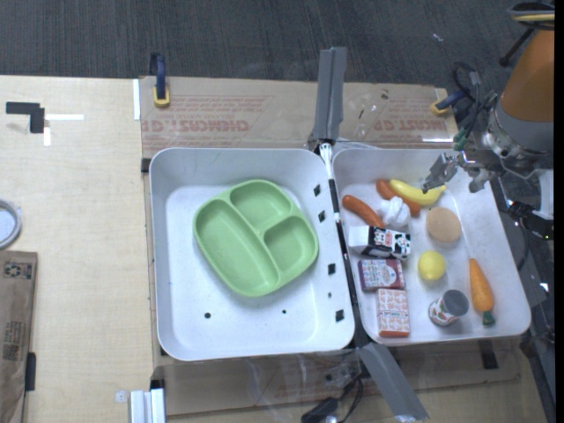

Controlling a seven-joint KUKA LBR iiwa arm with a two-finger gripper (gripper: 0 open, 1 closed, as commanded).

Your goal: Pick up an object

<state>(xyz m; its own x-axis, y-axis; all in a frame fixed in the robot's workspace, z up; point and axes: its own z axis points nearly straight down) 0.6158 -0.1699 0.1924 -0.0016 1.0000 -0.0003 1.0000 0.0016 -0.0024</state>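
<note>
Claw [438, 176] over banana [416, 192], nr bin [511, 276] back edge

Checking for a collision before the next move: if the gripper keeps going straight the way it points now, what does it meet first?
Most likely the banana, lying just beyond the gripper in the right bin; height is unclear.

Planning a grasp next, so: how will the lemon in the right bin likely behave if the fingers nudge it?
The lemon looks rounded and smooth, so it would probably roll rather than slide. It likely stays rigid. Neighbours such as the small can sit close, so it may bump them.
</note>
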